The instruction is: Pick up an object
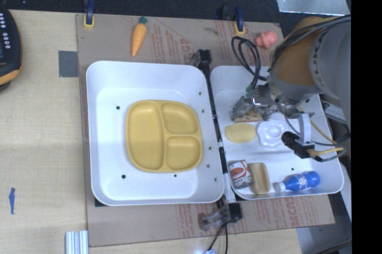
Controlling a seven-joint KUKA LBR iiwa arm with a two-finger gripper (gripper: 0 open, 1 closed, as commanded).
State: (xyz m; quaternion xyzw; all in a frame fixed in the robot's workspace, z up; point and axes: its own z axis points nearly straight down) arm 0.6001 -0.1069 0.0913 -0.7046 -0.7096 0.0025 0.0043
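The robot arm (310, 61) is big and grey, with an orange band, and it reaches in from the right over the right bin (334, 184). Its gripper (250, 104) hangs low inside that bin, near the top left part of it. The metal tip is too small and dark to make out, so I cannot tell if it is spread apart or pressed together, and nothing can be seen pinched in it. Just below the gripper lies a flat pale yellow piece (240, 132), like a small soft oval. Beside that, to the right, sits a clear plastic cup (270, 133). Near the bottom edge of the right bin are a small can with a red and white label (239, 174), a tan block (259, 178) touching it, and a bottle with a blue label (298, 181) lying on its side. The left bin (107, 127) holds a yellow plate with three sections (163, 135), right in its middle. Outside the bins, on the brown board (179, 37), a toy carrot (138, 36) lies near the top, and a pink thing (267, 39) sits by the arm.
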